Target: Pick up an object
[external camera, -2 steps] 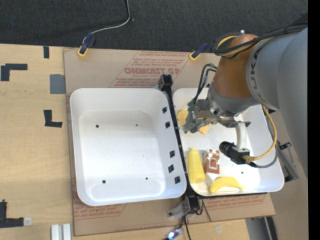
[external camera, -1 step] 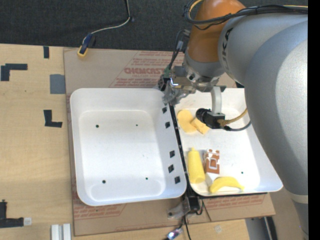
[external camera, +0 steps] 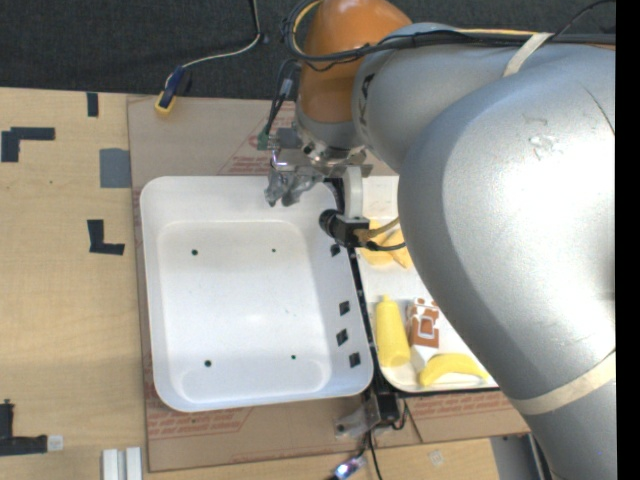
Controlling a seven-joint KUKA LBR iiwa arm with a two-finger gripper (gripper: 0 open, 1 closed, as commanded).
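A yellow bottle-shaped object [external camera: 389, 330] lies in the right bin [external camera: 392, 376], close to its left wall, its narrow cap pointing to the far side. Just right of it sits a small white box with orange-red print [external camera: 426, 325], partly hidden under the arm. Nearer, at the bin's near edge, lies a yellow banana-shaped object [external camera: 449, 370], curved and on its side, touching or nearly touching the bottle's base. Farther back, another yellow object [external camera: 390, 255] shows partly beside the arm; its shape cannot be made out.
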